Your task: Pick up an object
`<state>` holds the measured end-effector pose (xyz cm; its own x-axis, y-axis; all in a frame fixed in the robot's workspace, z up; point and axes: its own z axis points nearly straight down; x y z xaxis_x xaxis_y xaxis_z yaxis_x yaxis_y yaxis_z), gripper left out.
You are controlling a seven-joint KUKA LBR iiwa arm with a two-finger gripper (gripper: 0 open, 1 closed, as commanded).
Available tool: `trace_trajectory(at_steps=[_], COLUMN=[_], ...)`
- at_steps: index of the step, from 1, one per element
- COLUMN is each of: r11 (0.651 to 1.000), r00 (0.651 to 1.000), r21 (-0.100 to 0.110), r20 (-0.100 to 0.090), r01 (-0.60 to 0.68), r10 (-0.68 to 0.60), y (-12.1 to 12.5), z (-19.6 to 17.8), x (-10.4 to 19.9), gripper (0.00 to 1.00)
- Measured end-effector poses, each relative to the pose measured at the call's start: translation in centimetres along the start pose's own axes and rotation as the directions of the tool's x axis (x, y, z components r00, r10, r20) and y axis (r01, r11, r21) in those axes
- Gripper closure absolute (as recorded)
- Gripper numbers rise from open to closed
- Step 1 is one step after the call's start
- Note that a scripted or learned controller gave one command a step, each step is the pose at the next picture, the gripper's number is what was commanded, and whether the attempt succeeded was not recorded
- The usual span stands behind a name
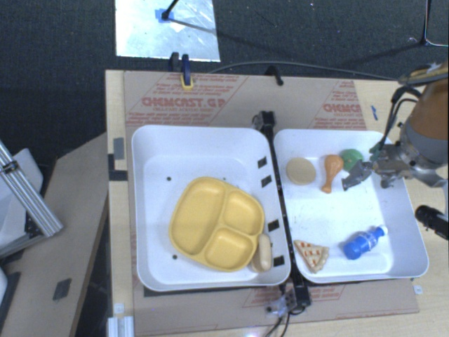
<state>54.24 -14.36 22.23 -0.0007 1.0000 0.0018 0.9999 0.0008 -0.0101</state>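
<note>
Bench seen from above at a slant, bearing two shallow white bins side by side. The left bin (151, 153) holds a yellow divided tray (216, 222) with a pale bread roll (263, 252) touching its lower right corner. The right bin (410, 255) holds five small toys: a round tan cookie (301, 170) near the upper left, an orange chicken drumstick (330, 172) just beside it, a green leafy toy (351, 156) near the drumstick's top, a blue bottle (363, 243) lying on its side toward the lower right, and a pizza slice (311, 255) at the lower edge. The grey arm reaches in from the right, and its gripper (356, 175) sits low over the right bin's upper part, just beside the green toy and the drumstick. Its dark fingers look parted, with nothing visible between them. The pickup seems not yet done: every toy appears to lie on the bin floor. Judging by position, the drumstick or green toy is the likely target; closing on one and lifting it remain.
</note>
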Motion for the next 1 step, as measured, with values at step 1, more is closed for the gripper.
trace_trajectory(at_steps=[1], r11=[1.0], r00=[1.0], r21=[-0.012], r20=[0.002], r01=[0.002], r10=[-0.002], y=[0.25], z=[-0.59], x=[0.01], gripper=[0.0])
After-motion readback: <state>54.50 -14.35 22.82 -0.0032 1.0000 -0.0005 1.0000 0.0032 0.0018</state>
